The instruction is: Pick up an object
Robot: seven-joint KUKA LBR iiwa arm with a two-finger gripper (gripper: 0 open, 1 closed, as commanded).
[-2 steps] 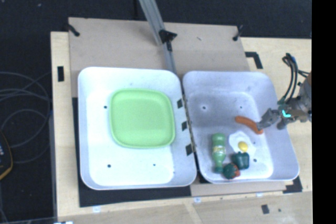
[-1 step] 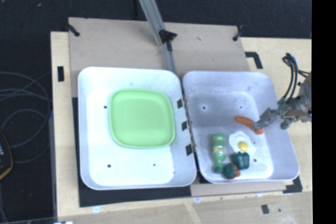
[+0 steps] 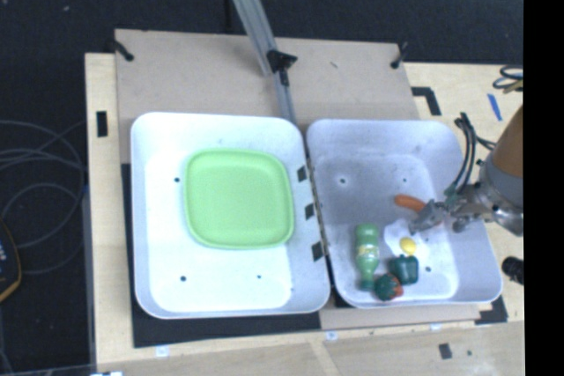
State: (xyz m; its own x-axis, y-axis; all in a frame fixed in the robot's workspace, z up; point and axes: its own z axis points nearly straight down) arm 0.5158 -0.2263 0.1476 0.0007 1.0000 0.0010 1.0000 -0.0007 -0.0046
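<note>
Objects for picking lie in the right bin (image 3: 352,145): an orange piece (image 3: 407,202) near its middle; a green bottle (image 3: 367,247), a small yellow piece (image 3: 407,245) and 2 dark teal pieces (image 3: 397,277) toward its near edge. From that bin's right side the arm (image 3: 507,163) reaches in, wrist low; the gripper (image 3: 434,216) sits just beside the orange piece, above the yellow one; nothing shows between its tips. Left of that bin, the second bin (image 3: 159,189) holds a green plate (image 3: 238,198).
</note>
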